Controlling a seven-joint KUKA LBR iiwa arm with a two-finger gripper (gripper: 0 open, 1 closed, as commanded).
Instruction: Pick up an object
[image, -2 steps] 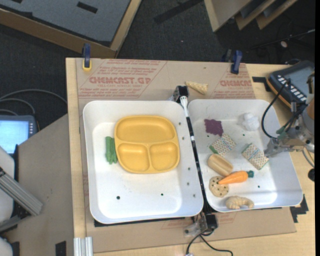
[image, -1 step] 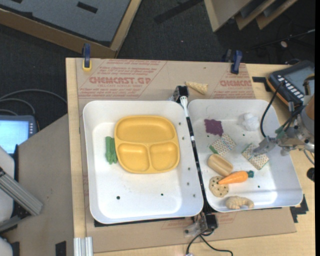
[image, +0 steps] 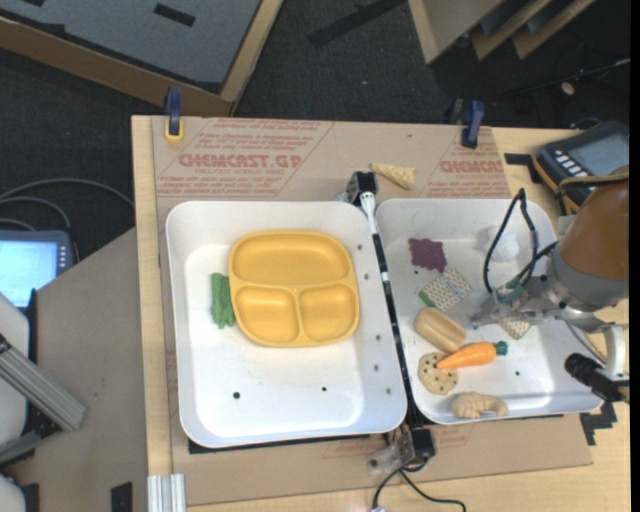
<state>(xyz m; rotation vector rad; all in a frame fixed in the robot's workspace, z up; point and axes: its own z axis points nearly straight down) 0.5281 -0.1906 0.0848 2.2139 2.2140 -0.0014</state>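
The right bin (image: 545, 395) holds several toy foods: a purple piece (image: 428, 253), a checkered waffle (image: 445, 289), a tan bread roll (image: 440, 328), an orange carrot (image: 468, 354), a chocolate-chip cookie (image: 436, 373) and a beige lumpy piece (image: 478, 405). My gripper (image: 510, 314) hangs low over the middle right of this bin, just above and right of the carrot. A small checkered piece (image: 517, 327) lies right under it. The arm's orange band (image: 600, 235) rises behind the gripper.
The left bin (image: 280, 400) bears a yellow divided plate (image: 293, 287) with a green pod (image: 220, 299) beside its left side. A beige scrap (image: 393, 175) lies on the board behind the bins. Black cable loops over the right bin's far side.
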